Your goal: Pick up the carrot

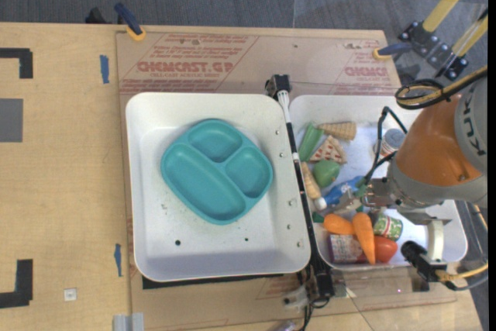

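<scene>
Carrot (363,235) lying lower right among clutter; tool (373,196) hovering just above, grip state indeterminable. Advise descending centred, avoiding neighbours.

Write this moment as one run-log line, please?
arm: over right bin | gripper: fingers unclear | carrot: lying in bin, not lifted | teal plate: left bin

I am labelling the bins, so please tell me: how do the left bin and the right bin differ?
The left bin holds a single teal divided plate; the right bin holds many small toy foods, among them the carrot. The arm hangs over the right bin, not over the left bin. Both are shallow and white.
</scene>
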`<state>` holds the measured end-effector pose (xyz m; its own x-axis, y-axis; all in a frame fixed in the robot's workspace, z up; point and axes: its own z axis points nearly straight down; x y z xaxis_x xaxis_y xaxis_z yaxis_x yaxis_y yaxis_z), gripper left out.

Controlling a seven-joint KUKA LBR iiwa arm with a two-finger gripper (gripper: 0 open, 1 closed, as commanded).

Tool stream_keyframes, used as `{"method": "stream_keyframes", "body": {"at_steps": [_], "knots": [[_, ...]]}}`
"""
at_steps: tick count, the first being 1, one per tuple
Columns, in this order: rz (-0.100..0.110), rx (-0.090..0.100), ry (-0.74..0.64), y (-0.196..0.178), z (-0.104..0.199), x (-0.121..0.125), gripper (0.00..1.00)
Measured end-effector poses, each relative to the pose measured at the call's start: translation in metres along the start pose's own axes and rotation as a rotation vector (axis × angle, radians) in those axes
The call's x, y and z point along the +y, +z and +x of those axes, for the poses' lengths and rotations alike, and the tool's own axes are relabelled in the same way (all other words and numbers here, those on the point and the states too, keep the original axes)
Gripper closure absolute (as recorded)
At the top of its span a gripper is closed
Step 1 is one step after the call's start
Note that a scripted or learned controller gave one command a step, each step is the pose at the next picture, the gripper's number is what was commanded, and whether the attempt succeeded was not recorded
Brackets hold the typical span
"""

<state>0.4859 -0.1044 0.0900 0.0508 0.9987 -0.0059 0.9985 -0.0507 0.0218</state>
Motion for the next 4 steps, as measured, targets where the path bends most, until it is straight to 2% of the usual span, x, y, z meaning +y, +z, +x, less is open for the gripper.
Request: {"method": "stream_keyframes", "body": {"at_steps": [1,2,3,4], "knots": [[-0.006,-0.002,0.281,0.000,0.006,0.001,0.00],[0.000,0.000,0.421,0.000,-0.005,0.000,0.00],[0.004,-0.004,0.355,0.000,0.002,-0.002,0.00],[0.006,0.002,0.595,0.001,-0.018,0.000,0.00]]}}
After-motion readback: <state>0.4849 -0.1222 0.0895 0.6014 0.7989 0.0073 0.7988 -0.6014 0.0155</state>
